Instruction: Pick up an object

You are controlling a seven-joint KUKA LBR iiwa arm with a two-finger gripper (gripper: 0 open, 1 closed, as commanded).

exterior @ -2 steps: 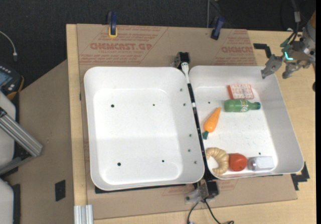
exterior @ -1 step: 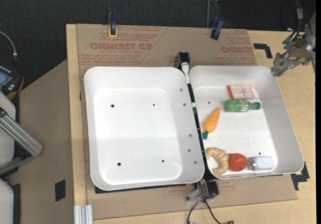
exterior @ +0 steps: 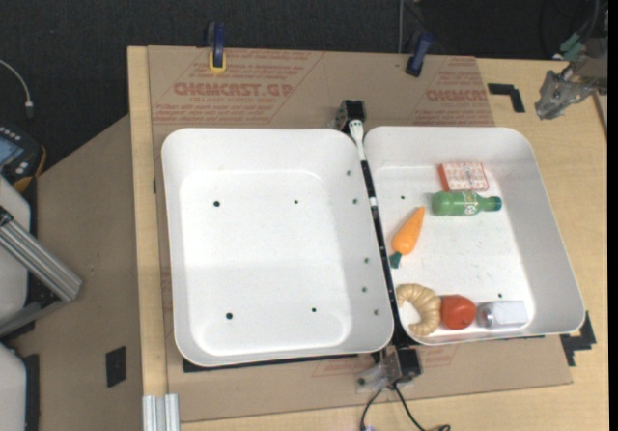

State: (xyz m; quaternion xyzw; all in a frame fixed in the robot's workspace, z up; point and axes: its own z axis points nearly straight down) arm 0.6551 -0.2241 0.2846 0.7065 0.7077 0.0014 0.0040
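Pincer (exterior: 558,96) sat at the upper right, off past the far right corner of the right bin (exterior: 541,187), over bare counter (exterior: 579,144); too small and blurred to read its state, so cannot tell, and nothing showed in its grip. Nearest items in the right bin: a red-and-white packet (exterior: 463,176) just above a green bottle (exterior: 463,204) lying on its side. Toward the divider, an orange carrot (exterior: 408,231) lay tilted. Along the near wall, a tan croissant-shaped piece (exterior: 421,306), a red tomato (exterior: 458,311) and a small clear bottle (exterior: 502,313) sat bunched, touching or nearly so. Left bin (exterior: 193,178) held no items. Task not yet begun, by my reading. Risks: the bottle could roll away under closing contact; the bunched 3 against the wall leave little room for a clean descent, so a neighbour could get nudged or the wall struck.
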